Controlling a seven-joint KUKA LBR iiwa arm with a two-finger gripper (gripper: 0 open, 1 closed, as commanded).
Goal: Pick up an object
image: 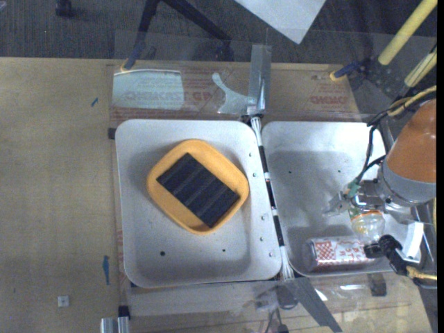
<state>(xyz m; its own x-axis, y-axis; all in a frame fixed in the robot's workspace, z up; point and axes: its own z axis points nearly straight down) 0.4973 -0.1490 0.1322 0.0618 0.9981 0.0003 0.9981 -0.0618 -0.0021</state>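
Over the right bin (312,144) we find the pincer (362,210), hanging below the grey wrist and orange band of the arm (416,155) that comes in from the right. It sits low over the bin's right half, a small cluster of metal and pale parts, and from this angle we cannot tell how wide it stands or whether it has hold of anything.

We see a small flat packet (338,251) printed in a red and white pattern, longer than it is wide, lying on the bin floor close to the near wall, its long side running roughly along that wall. It lies just nearer the camera than the pincer and slightly to the left of it, near but apart as far as we can judge. A black part by the packet's right end seems to meet it.

Across the divider, the left bin (139,248) bears a rounded yellow tray (161,174) with a dark ribbed panel in its middle, turned at an angle, well apart from the pincer
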